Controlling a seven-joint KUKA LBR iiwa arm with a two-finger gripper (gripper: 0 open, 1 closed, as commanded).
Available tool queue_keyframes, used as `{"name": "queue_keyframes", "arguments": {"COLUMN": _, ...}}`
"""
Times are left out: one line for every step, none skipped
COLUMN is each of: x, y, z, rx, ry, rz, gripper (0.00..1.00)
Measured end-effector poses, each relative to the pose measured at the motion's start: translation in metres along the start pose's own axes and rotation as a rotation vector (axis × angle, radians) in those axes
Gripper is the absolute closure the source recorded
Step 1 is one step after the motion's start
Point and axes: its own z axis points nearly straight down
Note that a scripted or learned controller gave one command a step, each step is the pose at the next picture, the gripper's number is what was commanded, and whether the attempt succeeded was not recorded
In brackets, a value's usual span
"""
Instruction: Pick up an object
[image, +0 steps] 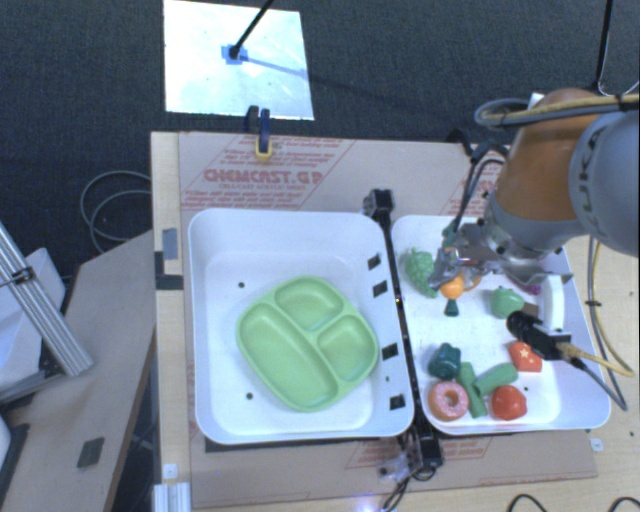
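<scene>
The gripper (452, 272) hangs low in the right bin (585, 400), just over a small orange toy (453, 288) beside the green broccoli piece (419, 268), seemingly placed to grasp it; whether anything is held, I cannot tell.

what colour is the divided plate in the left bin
Light green, plain with no pattern; the divided plate shows clearly in the camera view.
</scene>
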Motion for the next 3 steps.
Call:
{"name": "queue_keyframes", "arguments": {"x": 0.045, "y": -0.015, "z": -0.019, "rx": -0.003, "ry": 0.000, "rz": -0.001, "gripper": 1.00}}
{"name": "queue_keyframes", "arguments": {"x": 0.035, "y": -0.019, "z": -0.017, "rx": -0.001, "ry": -0.002, "rz": 0.008, "gripper": 1.00}}
{"name": "queue_keyframes", "arguments": {"x": 0.043, "y": -0.012, "z": -0.018, "rx": -0.003, "ry": -0.001, "rz": 0.003, "gripper": 1.00}}
